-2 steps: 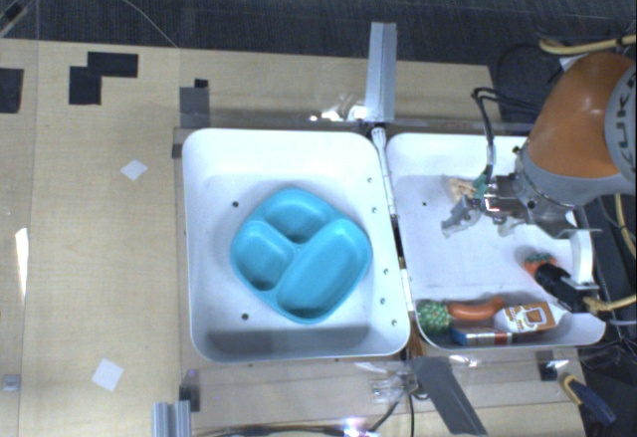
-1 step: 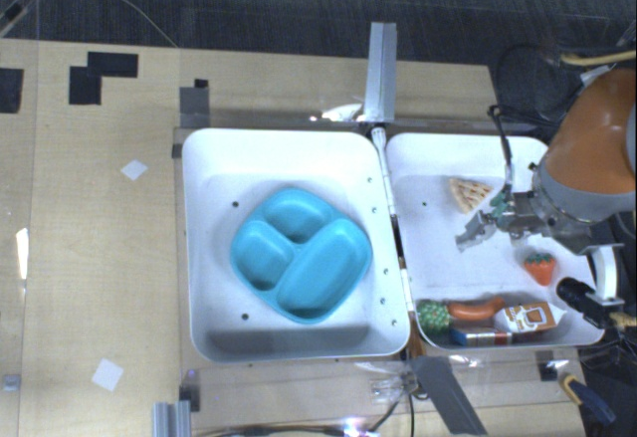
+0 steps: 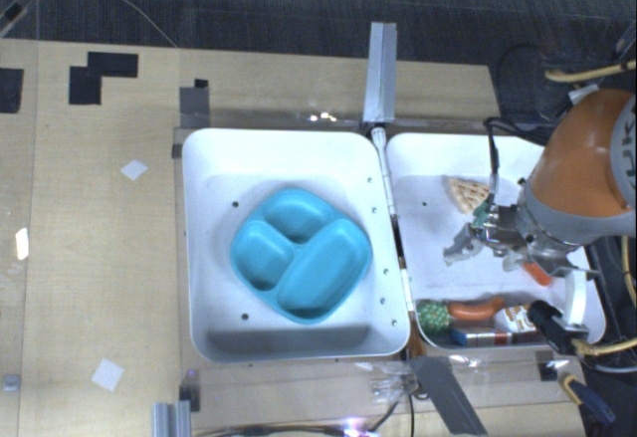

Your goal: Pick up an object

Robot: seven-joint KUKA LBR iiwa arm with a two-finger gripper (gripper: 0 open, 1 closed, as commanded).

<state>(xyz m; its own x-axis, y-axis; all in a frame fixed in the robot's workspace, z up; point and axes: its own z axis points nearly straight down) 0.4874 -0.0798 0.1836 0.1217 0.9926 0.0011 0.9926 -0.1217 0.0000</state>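
Wooden surface (image 3: 90, 256), two bins: hand (image 3: 460, 248) hangs over the right bin (image 3: 423, 176), fingers apart and bare, nothing picked yet

A single fixed camera sits above the counter (image 3: 90, 256), looking down at a slight slant from a middling height. It takes in both white bins, the left bin (image 3: 199, 256) and the right bin (image 3: 428, 166), with dark floor, probably carpet, along the far edge. The arm (image 3: 587, 166) enters from the right.
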